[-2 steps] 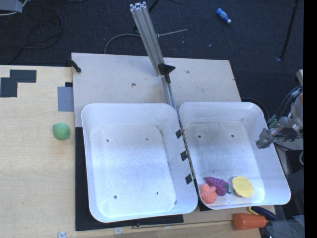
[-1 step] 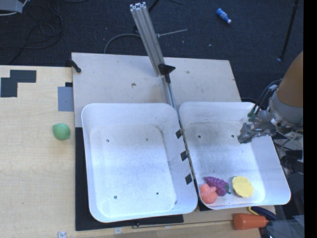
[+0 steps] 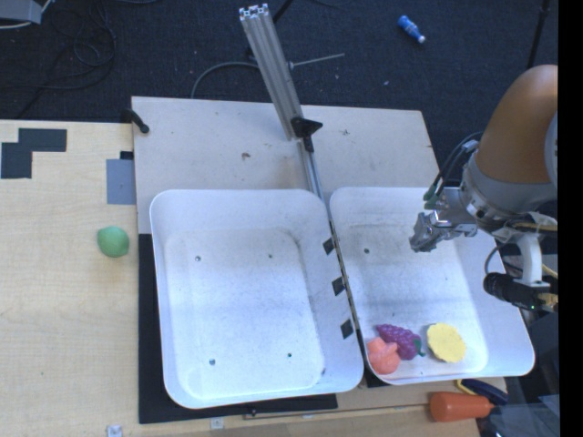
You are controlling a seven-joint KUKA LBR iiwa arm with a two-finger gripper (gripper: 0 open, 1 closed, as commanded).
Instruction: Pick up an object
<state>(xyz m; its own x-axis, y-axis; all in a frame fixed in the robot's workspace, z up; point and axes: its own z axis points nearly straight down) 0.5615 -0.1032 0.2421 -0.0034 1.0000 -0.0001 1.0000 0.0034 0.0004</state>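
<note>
My gripper [image 3: 426, 235] hangs over the upper right part of the right bin [image 3: 383, 209], on a grey arm with an orange band. Nothing shows between its fingers. At the bin's near edge lie three objects: an orange-red piece [image 3: 383, 356], a purple bunch of grapes [image 3: 398, 338] and a yellow round piece [image 3: 446, 342]. They sit well below the gripper in the view, apart from it.
The left bin [image 3: 173, 226] stands beside the right one, split by a ridge with black clips. A green ball [image 3: 113, 241] rests on the wooden bench at left. An orange object [image 3: 460, 405] lies outside the bins at the front right. A metal rail [image 3: 278, 71] slants in from the back.
</note>
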